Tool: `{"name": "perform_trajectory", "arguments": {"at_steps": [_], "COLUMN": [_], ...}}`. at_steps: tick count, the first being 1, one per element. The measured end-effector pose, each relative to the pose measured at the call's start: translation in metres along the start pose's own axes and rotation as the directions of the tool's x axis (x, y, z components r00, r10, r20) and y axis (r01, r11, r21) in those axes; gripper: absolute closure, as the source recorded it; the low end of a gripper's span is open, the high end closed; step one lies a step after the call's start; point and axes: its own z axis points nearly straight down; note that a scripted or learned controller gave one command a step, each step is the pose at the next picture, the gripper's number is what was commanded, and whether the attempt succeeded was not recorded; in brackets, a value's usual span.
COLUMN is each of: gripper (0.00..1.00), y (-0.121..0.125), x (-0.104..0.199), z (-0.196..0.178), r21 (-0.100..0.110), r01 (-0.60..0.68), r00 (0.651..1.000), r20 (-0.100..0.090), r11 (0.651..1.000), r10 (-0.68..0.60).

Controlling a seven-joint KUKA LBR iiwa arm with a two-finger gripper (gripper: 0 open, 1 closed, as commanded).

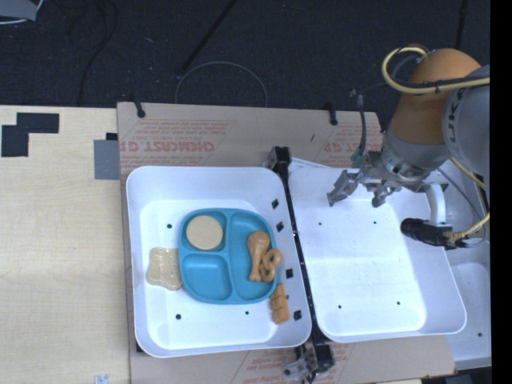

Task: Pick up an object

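Dark carpet with loose cables runs across the far side of the room, and nearer sits a pale wooden bench (56,238) carrying a sheet of cardboard (208,134) under two shallow white bins. From the one overhead camera, the left bin (152,326) holds a blue divided plate (216,282). A round tan biscuit (204,232) lies in the plate's upper left compartment, and a twisted brown pretzel-like piece (262,256) lies in its right compartment. A pale toast-shaped piece (164,268) rests on the bin floor, touching the plate's left edge. A small brown chunk (278,304) sits just beside the plate's lower right corner, close to the divider between the bins. The right bin (376,294) has the arm (436,94) above its upper right part, orange band showing. The gripper (362,192) hangs over the bin's far edge with its two fingers spread apart and nothing between them, well apart from the food pieces in the other bin.
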Motion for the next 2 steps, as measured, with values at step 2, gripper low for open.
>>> {"name": "perform_trajectory", "arguments": {"at_steps": [2], "gripper": [0.00], "y": [0.003], "x": [0.006], "z": [0.037], "r21": [-0.010], "r01": [0.003], "r00": [1.000], "r20": [0.001], "r11": [1.000], "r10": [-0.003]}}
